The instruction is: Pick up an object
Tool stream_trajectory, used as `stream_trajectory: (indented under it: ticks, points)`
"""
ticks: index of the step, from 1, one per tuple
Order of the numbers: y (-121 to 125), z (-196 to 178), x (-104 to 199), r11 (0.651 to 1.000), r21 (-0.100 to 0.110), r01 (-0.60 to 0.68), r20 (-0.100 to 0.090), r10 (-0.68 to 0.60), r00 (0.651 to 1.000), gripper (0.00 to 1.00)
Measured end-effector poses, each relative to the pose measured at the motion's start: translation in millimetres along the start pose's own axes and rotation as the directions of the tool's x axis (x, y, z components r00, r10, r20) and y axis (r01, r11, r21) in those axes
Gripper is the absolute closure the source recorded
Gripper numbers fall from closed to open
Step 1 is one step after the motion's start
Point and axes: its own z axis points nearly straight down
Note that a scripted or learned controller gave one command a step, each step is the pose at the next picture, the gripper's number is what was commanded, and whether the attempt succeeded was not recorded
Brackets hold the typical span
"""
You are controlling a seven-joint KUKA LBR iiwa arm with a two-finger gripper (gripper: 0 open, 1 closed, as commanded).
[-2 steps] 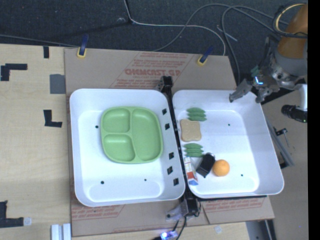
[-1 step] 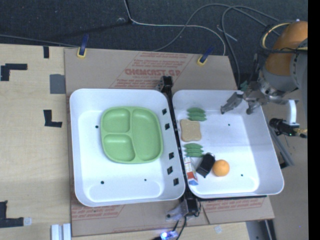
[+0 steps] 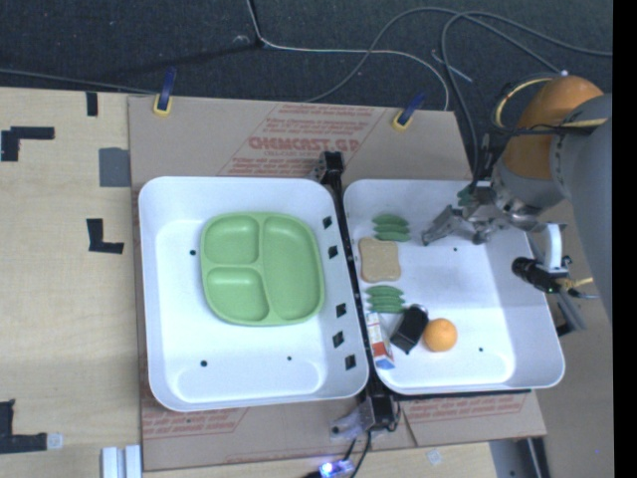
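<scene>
On the cardboard-covered bench [image 3: 299, 137], the gripper [image 3: 430, 235] hangs spread and empty in the right bin [image 3: 518, 357], well apart from the orange ball [image 3: 440, 335] near the front, which looks light, smooth, likely to roll, best pinched across its middle.

Green divided plate [image 3: 263, 268] — orange ball [image 3: 440, 335], white bins [image 3: 159, 267].

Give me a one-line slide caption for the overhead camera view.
KUKA arm's tool hovers over the right bin of small items; green divided plate sits in the left bin.
</scene>
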Motion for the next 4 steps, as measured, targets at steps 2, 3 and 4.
stream_trajectory:
  ticks: [2,3,4]
  points:
    - [0,-63,8,1.0,-0.004,-0.002,-0.002,0.002,1.0,1.0]
    - [3,-127,8,1.0,-0.005,-0.002,-0.001,0.002,1.0,1.0]
    - [1,-173,3,1.0,-0.005,-0.002,-0.001,0.002,1.0,1.0]
